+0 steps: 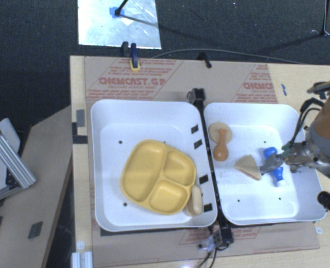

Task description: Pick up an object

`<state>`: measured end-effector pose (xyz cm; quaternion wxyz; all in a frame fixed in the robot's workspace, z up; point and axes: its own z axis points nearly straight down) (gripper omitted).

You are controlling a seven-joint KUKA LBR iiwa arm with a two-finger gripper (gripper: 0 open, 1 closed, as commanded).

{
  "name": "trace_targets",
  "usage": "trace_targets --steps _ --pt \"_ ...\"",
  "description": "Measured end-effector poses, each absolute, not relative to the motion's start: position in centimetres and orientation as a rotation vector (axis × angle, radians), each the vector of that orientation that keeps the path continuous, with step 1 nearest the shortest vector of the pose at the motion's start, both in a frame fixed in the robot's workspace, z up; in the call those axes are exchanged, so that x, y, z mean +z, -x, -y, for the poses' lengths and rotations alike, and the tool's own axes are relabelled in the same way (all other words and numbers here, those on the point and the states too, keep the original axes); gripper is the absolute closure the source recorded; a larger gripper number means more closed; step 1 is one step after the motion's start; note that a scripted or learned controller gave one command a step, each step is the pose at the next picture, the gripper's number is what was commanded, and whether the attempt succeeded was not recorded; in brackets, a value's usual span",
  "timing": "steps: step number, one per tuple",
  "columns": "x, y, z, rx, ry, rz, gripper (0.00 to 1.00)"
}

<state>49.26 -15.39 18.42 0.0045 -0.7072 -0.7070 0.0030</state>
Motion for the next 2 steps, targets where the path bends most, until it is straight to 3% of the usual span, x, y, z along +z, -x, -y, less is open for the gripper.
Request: trace_targets --steps 1,2 --pt "19.0 -49.6 15.4 -0.001 2.219 2.225 0.00" --pt "12.8 -49.5 15.0 0.002 2.218 2.221 0.00"
